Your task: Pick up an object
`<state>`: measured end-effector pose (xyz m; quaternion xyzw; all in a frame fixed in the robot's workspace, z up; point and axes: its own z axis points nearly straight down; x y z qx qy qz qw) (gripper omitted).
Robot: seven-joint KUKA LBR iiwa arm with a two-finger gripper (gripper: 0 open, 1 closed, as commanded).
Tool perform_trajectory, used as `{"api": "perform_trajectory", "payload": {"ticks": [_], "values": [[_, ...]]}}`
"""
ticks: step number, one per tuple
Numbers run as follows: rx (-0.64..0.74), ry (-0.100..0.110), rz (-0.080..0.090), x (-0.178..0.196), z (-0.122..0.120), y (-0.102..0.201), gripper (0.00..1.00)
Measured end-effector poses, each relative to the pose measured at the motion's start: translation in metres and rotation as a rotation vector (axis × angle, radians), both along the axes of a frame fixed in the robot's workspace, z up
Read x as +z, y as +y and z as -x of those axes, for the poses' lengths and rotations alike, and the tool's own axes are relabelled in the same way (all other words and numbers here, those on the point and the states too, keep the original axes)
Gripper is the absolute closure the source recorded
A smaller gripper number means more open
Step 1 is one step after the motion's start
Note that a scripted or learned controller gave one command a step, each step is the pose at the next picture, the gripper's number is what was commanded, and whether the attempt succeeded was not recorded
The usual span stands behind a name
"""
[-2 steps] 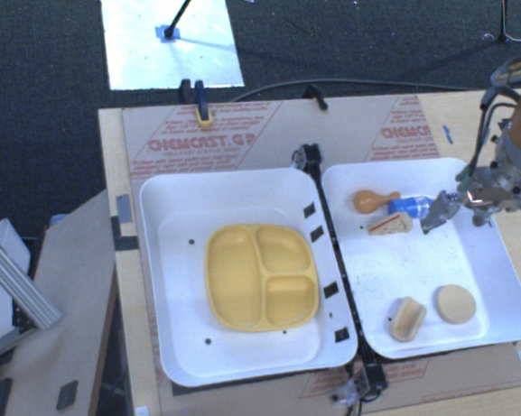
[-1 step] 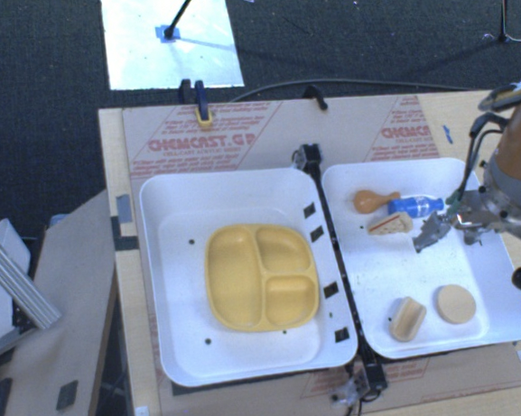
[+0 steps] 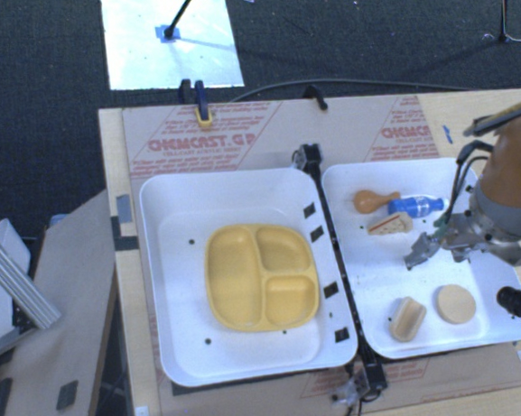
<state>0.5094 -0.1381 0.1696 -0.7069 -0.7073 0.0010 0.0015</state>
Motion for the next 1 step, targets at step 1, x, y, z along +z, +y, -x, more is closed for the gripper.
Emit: {"api": "perform_trajectory", "payload": {"ticks": [1], "values": [[0.001,-0.001,-0.001,-0.0424,0.0013,0.0036,0.00]]}}
